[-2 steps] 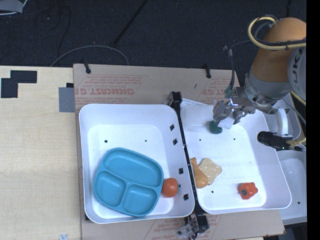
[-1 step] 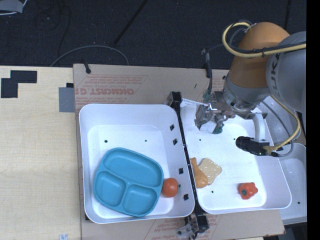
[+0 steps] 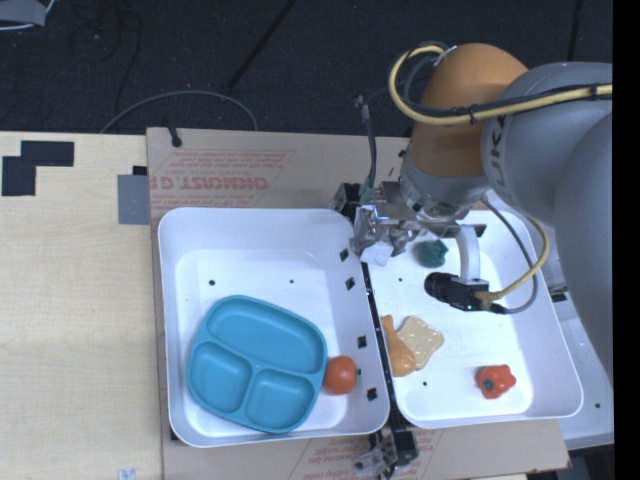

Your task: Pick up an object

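My gripper (image 3: 381,236) hangs low over the far left corner of the right bin (image 3: 560,388), close to the divider between the bins. A small dark-teal object (image 3: 432,253) lies just to its right, apart from it. Nearer the front of that bin lie a pale toast-like slice (image 3: 421,337), overlapping an orange piece (image 3: 397,352), and a red pepper (image 3: 494,380) lies at the front right. Nothing shows in the gripper's grasp.
The left bin (image 3: 185,258) holds a blue divided plate (image 3: 256,363) and a red-orange tomato (image 3: 340,374) against its right wall. The bulky grey arm (image 3: 560,158) covers the right bin's far right side. Cardboard lies under both bins.
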